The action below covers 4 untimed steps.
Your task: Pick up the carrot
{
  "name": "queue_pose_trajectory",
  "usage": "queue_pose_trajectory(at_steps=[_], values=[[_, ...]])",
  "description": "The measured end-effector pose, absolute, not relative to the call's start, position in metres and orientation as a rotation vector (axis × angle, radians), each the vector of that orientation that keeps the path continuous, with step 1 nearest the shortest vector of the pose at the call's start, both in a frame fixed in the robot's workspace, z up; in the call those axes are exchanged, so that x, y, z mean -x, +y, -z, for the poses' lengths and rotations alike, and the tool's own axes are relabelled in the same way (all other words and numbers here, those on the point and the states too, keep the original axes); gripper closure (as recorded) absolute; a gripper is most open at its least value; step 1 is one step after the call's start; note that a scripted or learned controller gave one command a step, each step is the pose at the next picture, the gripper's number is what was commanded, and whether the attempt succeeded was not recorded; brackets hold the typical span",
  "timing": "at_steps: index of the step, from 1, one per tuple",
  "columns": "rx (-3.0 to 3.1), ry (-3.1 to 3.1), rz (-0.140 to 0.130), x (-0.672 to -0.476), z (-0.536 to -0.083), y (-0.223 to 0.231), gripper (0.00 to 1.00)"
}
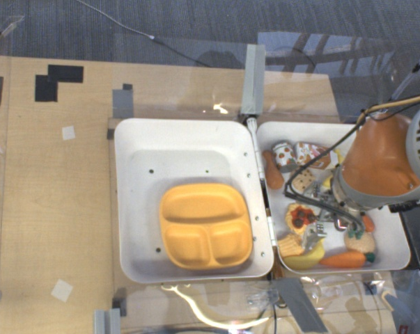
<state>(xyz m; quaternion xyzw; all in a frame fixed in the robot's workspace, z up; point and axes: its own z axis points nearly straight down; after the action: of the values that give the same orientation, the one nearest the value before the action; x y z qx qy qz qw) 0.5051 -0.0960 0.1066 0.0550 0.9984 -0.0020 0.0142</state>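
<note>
The carrot [342, 259], orange with a green stub at its right end, lies along the front wall of the right bin [405, 245]. Left of it is a yellow banana [304, 260]. My gripper [313, 234] hangs over the front middle of that bin, just above the banana and up-left of the carrot. The metal tip points down toward the banana's upper edge. Nothing is visibly lifted. The arm's orange band [380, 155] and dark cables cover the bin's right middle.
The right bin also holds a sausage [272, 170], a speckled cookie [285, 154], a cracker [304, 180], a yellow piece with red toppings [300, 216] and a tan bun [359, 242]. A yellow divided plate [206, 225] sits in the left bin [136, 186].
</note>
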Motion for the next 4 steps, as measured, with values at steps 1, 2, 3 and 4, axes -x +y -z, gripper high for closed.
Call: queue_pose_trajectory(at_steps=[1, 2, 3, 4], values=[[-0.163, 3.101, 0.007, -0.508, -0.119, -0.095, 1.00], [0.291, 3.119, 0.007, -0.489, -0.139, -0.192, 1.00], [0.629, 3.066, 0.007, -0.521, -0.189, -0.206, 1.00], [0.660, 3.055, 0.009, -0.504, -0.261, -0.156, 1.00]])
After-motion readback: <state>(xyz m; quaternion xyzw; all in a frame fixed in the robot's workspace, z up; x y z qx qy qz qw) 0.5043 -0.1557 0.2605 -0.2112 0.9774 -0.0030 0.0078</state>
